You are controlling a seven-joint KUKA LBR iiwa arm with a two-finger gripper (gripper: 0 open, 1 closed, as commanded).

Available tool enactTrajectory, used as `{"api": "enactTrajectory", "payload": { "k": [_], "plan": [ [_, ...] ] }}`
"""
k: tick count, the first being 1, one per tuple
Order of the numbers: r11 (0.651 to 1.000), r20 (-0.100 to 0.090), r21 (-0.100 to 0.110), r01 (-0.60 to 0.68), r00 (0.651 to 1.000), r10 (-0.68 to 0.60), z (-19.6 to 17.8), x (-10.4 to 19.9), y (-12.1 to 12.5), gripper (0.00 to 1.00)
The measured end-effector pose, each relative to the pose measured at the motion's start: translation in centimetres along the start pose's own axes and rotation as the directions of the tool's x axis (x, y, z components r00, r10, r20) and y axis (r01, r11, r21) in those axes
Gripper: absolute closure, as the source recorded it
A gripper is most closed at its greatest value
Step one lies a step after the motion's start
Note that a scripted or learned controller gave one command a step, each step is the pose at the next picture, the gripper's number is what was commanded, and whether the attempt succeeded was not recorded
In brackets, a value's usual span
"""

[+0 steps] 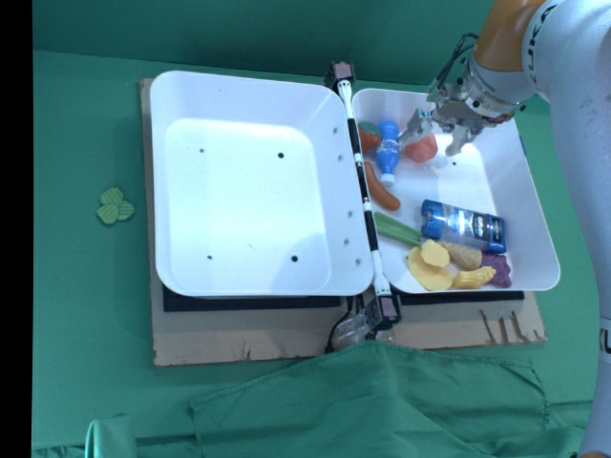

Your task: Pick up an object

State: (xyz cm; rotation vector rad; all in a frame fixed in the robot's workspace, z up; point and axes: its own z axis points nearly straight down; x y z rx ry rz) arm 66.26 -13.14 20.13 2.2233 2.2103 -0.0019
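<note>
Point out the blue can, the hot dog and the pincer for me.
blue can (463, 225): camera view, middle of its label.
hot dog (381, 189): camera view, mid-length of the sausage.
pincer (436, 135): camera view, midway between its fingertips.

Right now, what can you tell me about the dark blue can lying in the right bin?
The dark blue can looks like a glossy cylinder with a pale label patch and light glare on its side. It lies on its side, long axis running left to right, slightly tilted, in the front half of the right bin. A green stick lies by its left end, and yellow and tan pieces crowd just in front. Whether they touch it is unclear. The hand sits farther back, apart from it.
</note>
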Motion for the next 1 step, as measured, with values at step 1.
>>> {"api": "enactTrajectory", "payload": {
  "k": [1],
  "plan": [
    [1.0, -0.003, -0.006, 0.001, 1.0, -0.001, 1.75, -3.07, 2.39, 0.0]
  ]
}}
